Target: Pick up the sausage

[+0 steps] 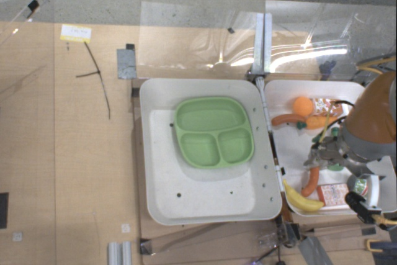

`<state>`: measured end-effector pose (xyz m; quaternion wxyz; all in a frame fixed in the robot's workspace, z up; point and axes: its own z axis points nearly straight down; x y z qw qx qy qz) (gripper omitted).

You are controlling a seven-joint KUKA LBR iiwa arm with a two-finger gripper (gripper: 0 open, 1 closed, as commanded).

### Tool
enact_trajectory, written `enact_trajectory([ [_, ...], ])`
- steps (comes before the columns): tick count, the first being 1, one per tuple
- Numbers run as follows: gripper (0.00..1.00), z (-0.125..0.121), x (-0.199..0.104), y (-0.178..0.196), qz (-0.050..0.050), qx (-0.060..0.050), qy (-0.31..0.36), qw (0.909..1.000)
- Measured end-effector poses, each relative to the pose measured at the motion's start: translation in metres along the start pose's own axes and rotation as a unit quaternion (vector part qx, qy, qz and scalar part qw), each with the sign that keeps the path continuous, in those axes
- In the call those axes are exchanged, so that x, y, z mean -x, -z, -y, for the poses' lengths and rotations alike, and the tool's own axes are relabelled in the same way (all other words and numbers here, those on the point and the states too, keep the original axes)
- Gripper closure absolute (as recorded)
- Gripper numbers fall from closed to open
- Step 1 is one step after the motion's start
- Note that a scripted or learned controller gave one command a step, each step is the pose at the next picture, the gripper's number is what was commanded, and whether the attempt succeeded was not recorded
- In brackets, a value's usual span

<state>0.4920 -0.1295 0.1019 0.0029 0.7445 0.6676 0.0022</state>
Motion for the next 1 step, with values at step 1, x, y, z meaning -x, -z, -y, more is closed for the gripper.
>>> enact_trajectory([
  [1, 1.00, -0.0493, -0.0699, 0.0900, -0.001, -0.001, 0.004, 1.0000],
])
